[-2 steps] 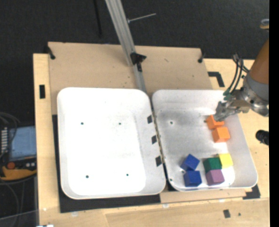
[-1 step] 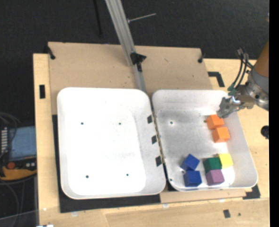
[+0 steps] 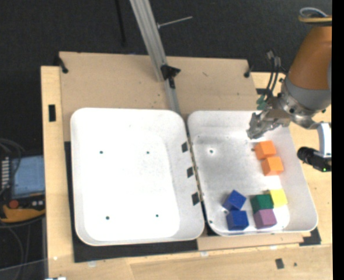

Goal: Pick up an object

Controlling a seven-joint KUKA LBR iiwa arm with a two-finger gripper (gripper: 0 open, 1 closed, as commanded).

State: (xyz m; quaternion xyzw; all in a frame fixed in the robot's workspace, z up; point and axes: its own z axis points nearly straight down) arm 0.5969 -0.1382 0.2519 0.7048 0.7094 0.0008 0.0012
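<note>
While the grey arm [image 3: 312, 57] with its orange band reaches in from the right, its jaws [image 3: 257, 128] hang over the upper part of the right bin [image 3: 218, 156], just above and left of an orange cube [image 3: 265, 149]. Whether the jaws are apart or together I cannot tell; nothing shows between them, and contact with the cube cannot be judged. A second orange cube [image 3: 273, 165] sits just below the first, nearly touching it. Along the bin's lower edge lie two blue cubes [image 3: 236, 200], one above the other, and beside them a green cube [image 3: 261, 202], a yellow cube [image 3: 278, 198] and a purple cube [image 3: 266, 217] packed together. The left bin [image 3: 131, 174] lies alongside on the tabletop [image 3: 113, 80].
</note>
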